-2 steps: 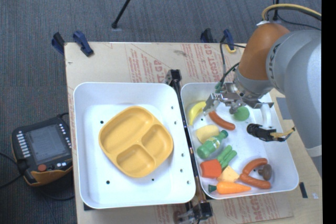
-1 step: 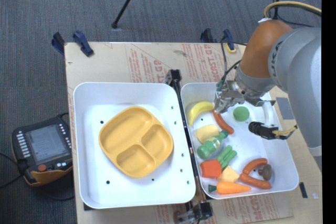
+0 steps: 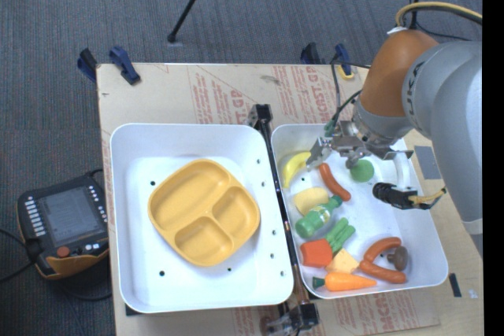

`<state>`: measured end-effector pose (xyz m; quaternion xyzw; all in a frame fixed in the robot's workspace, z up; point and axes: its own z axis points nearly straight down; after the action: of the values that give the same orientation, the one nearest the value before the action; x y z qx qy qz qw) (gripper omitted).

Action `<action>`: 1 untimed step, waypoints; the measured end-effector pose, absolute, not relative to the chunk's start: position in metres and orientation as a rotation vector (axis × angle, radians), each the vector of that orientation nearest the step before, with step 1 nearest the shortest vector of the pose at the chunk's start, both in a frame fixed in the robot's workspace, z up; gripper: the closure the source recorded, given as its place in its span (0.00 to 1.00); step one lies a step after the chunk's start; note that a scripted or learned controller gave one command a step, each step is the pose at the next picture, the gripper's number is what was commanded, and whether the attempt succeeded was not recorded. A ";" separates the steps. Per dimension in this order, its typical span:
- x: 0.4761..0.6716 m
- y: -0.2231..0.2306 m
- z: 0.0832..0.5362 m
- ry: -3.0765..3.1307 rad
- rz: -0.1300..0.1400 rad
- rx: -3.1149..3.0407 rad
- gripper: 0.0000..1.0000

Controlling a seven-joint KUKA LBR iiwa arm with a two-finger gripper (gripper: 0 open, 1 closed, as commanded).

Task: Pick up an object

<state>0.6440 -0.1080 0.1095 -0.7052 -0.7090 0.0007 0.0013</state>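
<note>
Bins first: the left bin carries a yellow divided plate at its centre, and the right bin holds a heap of toy food. Over that bin's twelve o'clock region hangs the grey arm, its gripper low above the food; whether the pincer is spread or pressed together I cannot tell, and nothing shows between it. Likeliest target, by my judgement, is the red sausage, just at six o'clock from the gripper, lying slantwise beside the banana and a green ball. It looks like light, stiff, smooth plastic, prone to slip or roll, so a pinch across its narrow middle would suit best. Farther toward six o'clock lie a green bottle, a red pepper, a second sausage and a carrot.
</note>
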 end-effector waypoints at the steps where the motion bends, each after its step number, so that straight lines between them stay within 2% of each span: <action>1: 0.616 -0.104 0.087 -2.218 0.003 -2.219 0.00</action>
<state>0.6163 -0.1041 0.0870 -0.7072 -0.7070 0.0010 0.0018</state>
